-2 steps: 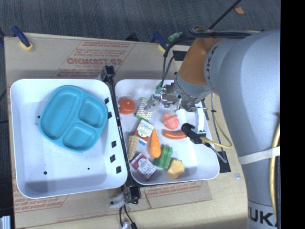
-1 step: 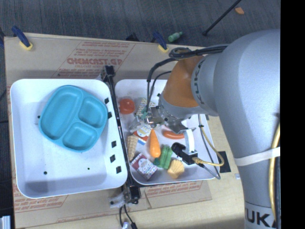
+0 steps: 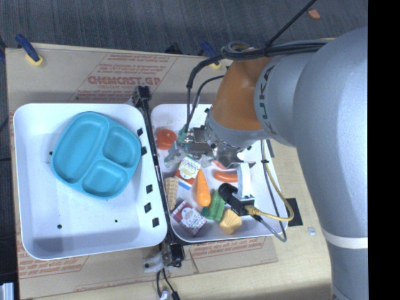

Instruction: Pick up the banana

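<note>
bench: cardboard sheet (image 3: 125,67), two white bins
left bin (image 3: 37,186): blue divided plate (image 3: 97,154)
right bin (image 3: 164,114): my gripper (image 3: 197,145) low over toy food, carrot (image 3: 203,191)
grip: can't tell

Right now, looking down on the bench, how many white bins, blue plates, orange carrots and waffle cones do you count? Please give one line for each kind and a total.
White bins: 2
Blue divided plate: 1
Orange carrot: 1
Waffle cone: 1
Total: 5
</note>
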### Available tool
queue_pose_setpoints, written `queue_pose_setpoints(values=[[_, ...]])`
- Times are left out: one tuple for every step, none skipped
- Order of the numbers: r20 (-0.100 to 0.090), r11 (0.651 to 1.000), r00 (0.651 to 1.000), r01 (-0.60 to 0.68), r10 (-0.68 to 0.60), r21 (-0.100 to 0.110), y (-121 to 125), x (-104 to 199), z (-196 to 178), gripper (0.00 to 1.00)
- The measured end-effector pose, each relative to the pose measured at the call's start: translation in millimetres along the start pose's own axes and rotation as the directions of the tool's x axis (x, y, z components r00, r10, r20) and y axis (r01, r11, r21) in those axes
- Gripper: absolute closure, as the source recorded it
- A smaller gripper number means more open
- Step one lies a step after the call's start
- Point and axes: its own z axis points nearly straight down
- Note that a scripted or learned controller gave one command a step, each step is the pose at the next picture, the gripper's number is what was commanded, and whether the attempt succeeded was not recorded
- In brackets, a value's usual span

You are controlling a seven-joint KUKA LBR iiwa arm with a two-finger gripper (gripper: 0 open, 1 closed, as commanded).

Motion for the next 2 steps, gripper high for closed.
queue_pose_setpoints(values=[[0.001,0.999,0.999,-0.049,0.049,0.0,9.3,43.9,0.6,0.0],[0.0,0.999,0.999,-0.038,0.038,0.001,-19.2,-7.7,0.8,0.0]])
